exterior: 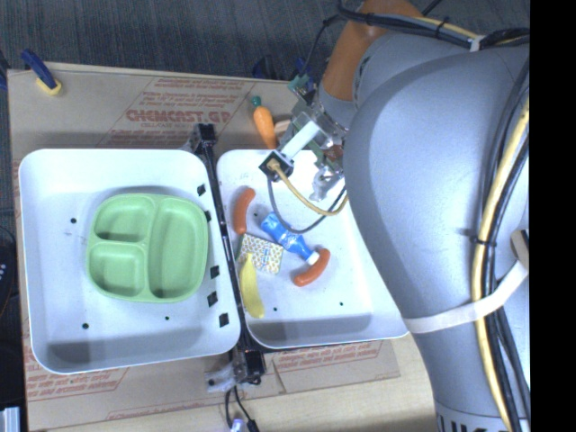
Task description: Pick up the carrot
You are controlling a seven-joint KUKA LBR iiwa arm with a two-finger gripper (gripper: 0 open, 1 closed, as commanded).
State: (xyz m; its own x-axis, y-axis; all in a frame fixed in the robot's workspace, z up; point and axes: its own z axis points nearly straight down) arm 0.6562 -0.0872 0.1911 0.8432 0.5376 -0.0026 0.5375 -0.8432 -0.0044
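The cardboard-topped bench (pixel 135 97) bears two white bins (pixel 40 268) side by side; the carrot (pixel 263 126) lies just beyond them.

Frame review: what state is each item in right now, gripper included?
carrot: lying on the cardboard, outside the right bin, past its far rim.
gripper: over the right bin's far end; open or shut unclear.
green plate: right way up in the left bin.
banana: flat along the right bin's left wall.
far sausage, near sausage: flat in the right bin, apart.
blue packet: flat, between the sausages.
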